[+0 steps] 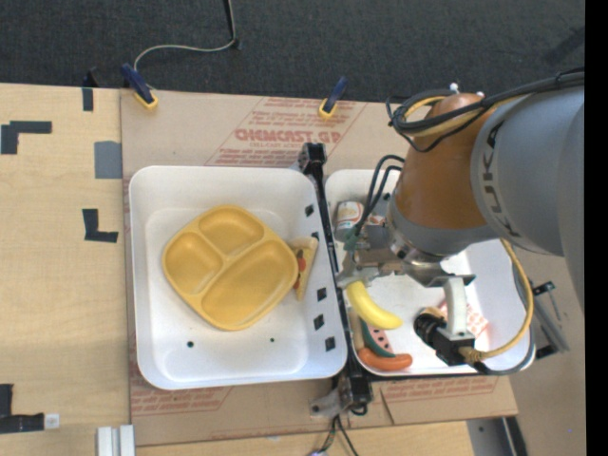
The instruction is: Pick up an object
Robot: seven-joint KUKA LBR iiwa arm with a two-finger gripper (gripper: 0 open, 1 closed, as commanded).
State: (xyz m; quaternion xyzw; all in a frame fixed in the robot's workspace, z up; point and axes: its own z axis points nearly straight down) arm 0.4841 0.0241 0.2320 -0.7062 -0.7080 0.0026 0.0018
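Red print reading "CHEMCAST GP" stands on the brown cardboard sheet (pixel 275 136) that lies under the two bins, near the bench's far edge. Smaller red lines sit around it, too fine to read. Large letters run down the grey arm (pixel 532 174), seemingly "KUKA", seen only partly.

Divided plate (pixel 230 267) lies in left bin (pixel 152 350); banana (pixel 370 309) in right bin (pixel 503 255).
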